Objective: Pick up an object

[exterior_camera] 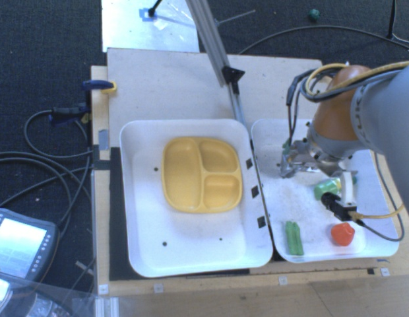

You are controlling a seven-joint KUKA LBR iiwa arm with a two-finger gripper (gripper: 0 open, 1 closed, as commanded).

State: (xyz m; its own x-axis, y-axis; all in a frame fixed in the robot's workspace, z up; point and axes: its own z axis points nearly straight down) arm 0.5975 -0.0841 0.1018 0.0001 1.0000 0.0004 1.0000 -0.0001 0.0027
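Note:
My gripper (pixel 288 166) hangs low over the upper left part of the right bin (pixel 309 203), below the orange wrist band. A small light green object (pixel 326 187) lies just to its right, partly hidden by the wrist hardware. Near the bin's front edge lie a long green stick-shaped object (pixel 294 238) and, toward the right corner, a red object (pixel 342 234). I see nothing held in the gripper.
The left bin (pixel 145 236) holds a yellow divided plate (pixel 202 174). A grey slanted pole (pixel 211 38) crosses the back of the bench. Cables and a teach pendant (pixel 20 243) lie on the floor at the left.

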